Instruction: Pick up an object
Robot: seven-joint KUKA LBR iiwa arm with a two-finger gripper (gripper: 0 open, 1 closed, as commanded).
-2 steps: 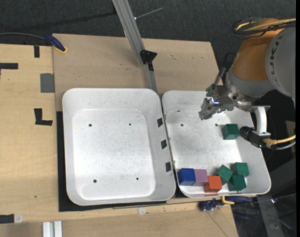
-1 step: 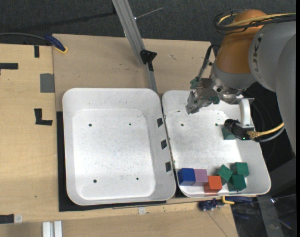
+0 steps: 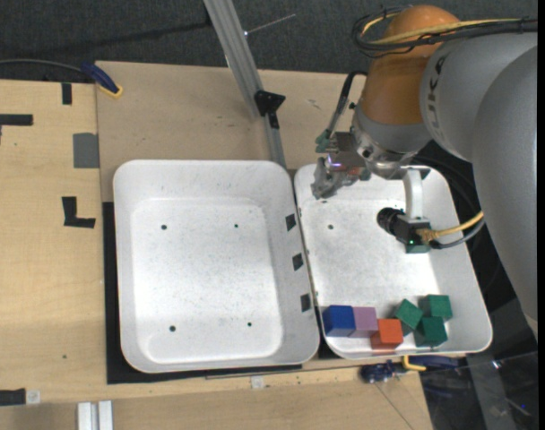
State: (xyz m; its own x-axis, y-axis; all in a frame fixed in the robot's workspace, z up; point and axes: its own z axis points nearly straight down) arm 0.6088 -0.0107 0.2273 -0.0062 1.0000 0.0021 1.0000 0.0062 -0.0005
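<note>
Wooden bench (image 3: 39, 240), two white bins. Gripper (image 3: 326, 182) at right bin (image 3: 362, 240) far edge, finger state unclear; cubes (image 3: 389, 322) clustered at near edge, so aim at outermost blue cube (image 3: 339, 319).

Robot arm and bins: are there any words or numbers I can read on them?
"KU": dark letters running up the grey robot arm, near the orange band; the rest is cut off.
Nothing to read on the right bin, the left bin or the blocks.
</note>
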